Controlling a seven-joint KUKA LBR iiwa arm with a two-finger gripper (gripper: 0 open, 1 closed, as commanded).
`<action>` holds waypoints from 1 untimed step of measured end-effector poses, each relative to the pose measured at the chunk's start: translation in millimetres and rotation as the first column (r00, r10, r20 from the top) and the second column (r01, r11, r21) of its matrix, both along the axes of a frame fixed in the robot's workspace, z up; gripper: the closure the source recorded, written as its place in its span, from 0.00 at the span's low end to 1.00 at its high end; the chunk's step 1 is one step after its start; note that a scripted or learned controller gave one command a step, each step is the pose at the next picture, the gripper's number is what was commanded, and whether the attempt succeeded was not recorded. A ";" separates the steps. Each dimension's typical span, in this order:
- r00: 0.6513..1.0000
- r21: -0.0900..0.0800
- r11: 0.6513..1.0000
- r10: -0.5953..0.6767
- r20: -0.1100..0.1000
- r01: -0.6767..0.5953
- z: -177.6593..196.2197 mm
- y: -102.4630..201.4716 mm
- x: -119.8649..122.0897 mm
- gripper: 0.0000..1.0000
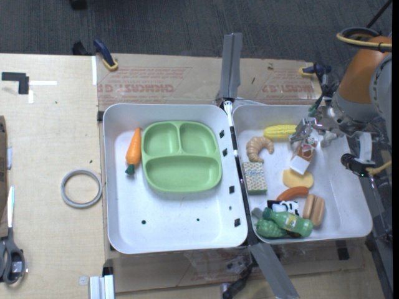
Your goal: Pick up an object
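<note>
My claw (308, 136) hangs over the far part of the right bin (355, 220), and a small white-and-red carton (302, 159) sits just below it — whether it is clamped on anything I cannot tell; a corn cob (279, 131) lies to its left, a croissant (259, 147) nearer; hot dog (313, 208) and green bottle (285, 224) lie at the near side; the left bin (118, 217) holds a green tray (181, 156) and a carrot (133, 148).

Bench (50, 123) bears 2 bins (118, 229), tape ring (81, 188), scissors (11, 254).
</note>
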State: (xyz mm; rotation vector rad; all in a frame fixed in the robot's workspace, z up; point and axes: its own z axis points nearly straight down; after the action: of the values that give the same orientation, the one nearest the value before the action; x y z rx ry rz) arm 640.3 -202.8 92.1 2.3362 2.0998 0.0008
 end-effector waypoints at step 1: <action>1.000 -0.003 1.000 0.003 0.000 -0.003 9.2 -0.6 0.1 1.00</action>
State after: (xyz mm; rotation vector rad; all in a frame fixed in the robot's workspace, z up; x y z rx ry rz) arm 640.3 -203.4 101.3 2.3313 2.1025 -0.0020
